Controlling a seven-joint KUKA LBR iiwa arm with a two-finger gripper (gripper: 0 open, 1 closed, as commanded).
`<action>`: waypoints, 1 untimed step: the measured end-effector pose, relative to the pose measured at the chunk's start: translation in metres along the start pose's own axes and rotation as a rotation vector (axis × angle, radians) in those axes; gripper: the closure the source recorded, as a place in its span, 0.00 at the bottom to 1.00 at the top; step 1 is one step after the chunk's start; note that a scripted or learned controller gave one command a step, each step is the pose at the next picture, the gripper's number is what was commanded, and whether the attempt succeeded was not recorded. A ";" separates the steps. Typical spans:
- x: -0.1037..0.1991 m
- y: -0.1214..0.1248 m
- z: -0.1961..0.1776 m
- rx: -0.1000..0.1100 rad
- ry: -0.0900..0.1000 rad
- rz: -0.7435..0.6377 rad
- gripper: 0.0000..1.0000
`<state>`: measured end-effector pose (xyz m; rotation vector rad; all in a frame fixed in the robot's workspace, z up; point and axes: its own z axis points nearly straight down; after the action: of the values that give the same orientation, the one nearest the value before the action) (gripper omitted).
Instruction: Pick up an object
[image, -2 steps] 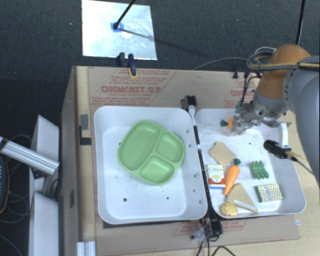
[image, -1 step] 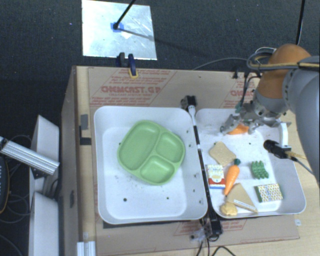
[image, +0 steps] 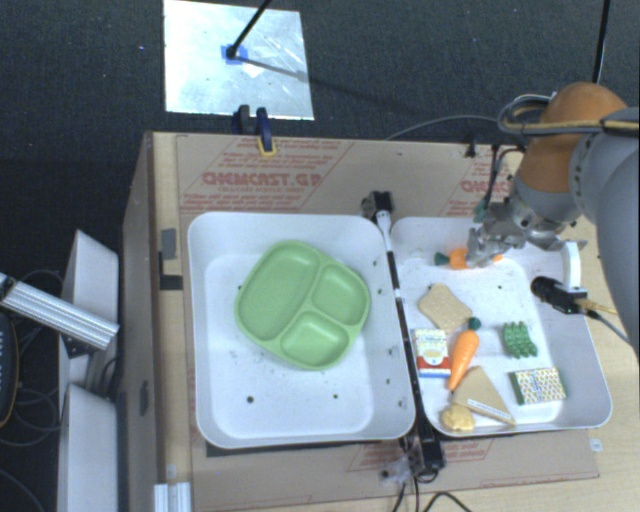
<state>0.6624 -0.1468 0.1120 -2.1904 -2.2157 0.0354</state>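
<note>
We see end effector (image: 487, 246) low in right bin's (image: 590, 385) far end | over small orange piece (image: 458, 260) | finger state: cannot tell | piece likely light, stiff, slick; grip its sides

arm (image: 600, 170) cut off right, gripper (image: 487, 250) tips — unclear

"CHEMCAST GP" in red, repeated on bench sheet (image: 262, 180).
</note>
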 end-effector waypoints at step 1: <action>0.000 0.000 0.000 0.000 0.000 -0.001 0.00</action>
<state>0.6624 -0.1468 0.1119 -2.1900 -2.2164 0.0358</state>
